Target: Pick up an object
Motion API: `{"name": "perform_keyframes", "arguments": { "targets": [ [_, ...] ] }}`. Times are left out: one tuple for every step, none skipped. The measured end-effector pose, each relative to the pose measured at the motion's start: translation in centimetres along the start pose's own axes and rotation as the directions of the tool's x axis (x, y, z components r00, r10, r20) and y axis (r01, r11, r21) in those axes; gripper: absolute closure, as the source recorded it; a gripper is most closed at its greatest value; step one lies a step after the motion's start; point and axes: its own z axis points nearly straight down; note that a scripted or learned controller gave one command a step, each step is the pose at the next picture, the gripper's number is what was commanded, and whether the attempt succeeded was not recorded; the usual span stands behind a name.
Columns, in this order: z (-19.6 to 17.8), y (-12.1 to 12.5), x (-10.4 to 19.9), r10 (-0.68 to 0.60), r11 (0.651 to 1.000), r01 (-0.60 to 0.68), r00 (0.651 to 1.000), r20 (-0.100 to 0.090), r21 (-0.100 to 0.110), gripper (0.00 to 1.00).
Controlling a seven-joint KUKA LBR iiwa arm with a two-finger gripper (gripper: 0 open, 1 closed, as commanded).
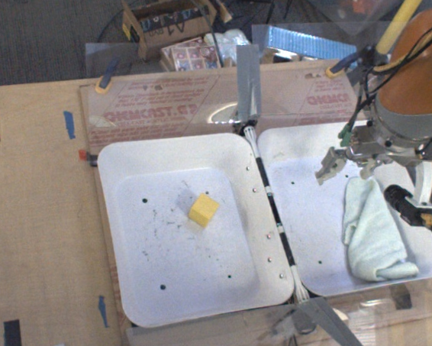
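A small yellow block (203, 210) lies near the middle of the left bin (136, 292). A crumpled pale green cloth (372, 236) lies along the right side of the right bin (307, 235). My gripper (375, 175) hangs over the right bin, just above the cloth's upper end. Its fingers are spread apart, one grey fingertip (328, 166) pointing left over bare bin floor. It is open, and I see nothing held between the fingers. The wrist and its orange band (412, 71) hide the bin's far right corner.
A metal divider (269, 201) runs between the two bins. A cardboard wall (164, 112) stands behind them, with clutter beyond it. The wooden bench (37, 225) stretches to the left. A black cable part (402, 202) hangs beside the cloth.
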Motion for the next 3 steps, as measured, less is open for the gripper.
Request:
{"name": "perform_keyframes", "arguments": {
  "targets": [
    [-3.0,7.3,6.2,-0.207,0.978,0.207,0.978,0.003,-0.006,0.0],
    [4.6,8.1,19.2,-0.609,0.793,0.609,0.793,0.002,-0.002,0.0],
    [12.7,7.3,25.6,-0.48,0.877,0.48,0.877,0.002,-0.005,0.0]
  ]
}}
